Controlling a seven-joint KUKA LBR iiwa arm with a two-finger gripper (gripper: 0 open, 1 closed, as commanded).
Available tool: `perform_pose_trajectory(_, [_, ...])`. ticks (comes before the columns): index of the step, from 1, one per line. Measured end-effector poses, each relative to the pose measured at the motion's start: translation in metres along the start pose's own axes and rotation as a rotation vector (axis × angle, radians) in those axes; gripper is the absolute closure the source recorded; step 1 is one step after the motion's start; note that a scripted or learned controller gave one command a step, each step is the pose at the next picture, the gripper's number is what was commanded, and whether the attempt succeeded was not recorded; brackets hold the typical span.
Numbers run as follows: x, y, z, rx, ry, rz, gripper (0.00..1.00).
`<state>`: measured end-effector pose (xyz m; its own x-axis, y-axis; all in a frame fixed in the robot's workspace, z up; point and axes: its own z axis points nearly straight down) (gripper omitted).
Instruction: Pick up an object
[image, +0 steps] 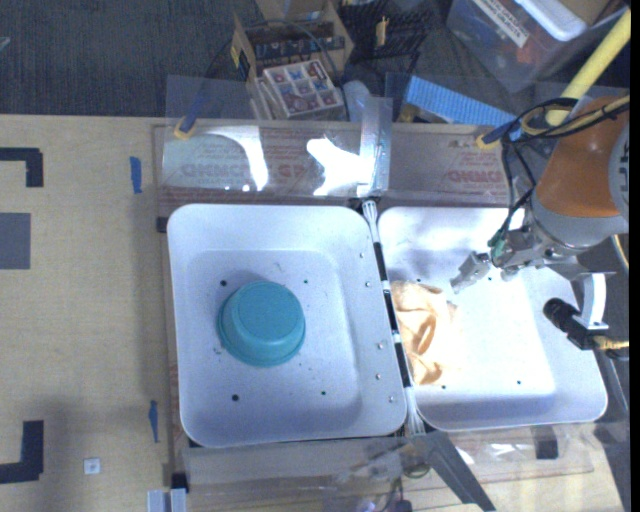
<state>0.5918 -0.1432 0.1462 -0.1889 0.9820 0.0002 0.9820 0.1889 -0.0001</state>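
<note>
An upturned teal bowl (262, 322) rests in the middle of the left bin (190, 240). A limp tan and orange piece (420, 325), looped like a soft band or cloth, lies against the left wall of the right bin (560, 400). My gripper (470, 272) hangs over the right bin's upper middle, just up and right of the tan piece and apart from it. The grey arm with its orange band (588, 170) comes in from the right.
Clear panels and cardboard stand behind both bins (270, 160). A metal divider (385, 300) runs between the bins. Cables and a black bracket (572, 322) hang off the wrist over the right bin's right side. Wooden bench lies to the left.
</note>
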Motion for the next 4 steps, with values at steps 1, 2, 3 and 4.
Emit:
perform_pose_trajectory(1, [0.030, -0.019, 0.044, -0.001, -0.001, -0.061, 0.00])
perform_pose_trajectory(2, [0.041, -0.019, 0.052, -0.016, -0.011, -0.151, 0.00])
perform_pose_trajectory(3, [0.045, -0.026, 0.052, -0.020, -0.011, -0.085, 0.00])
perform_pose_trajectory(4, [0.046, -0.025, 0.042, -0.023, -0.008, -0.085, 1.00])
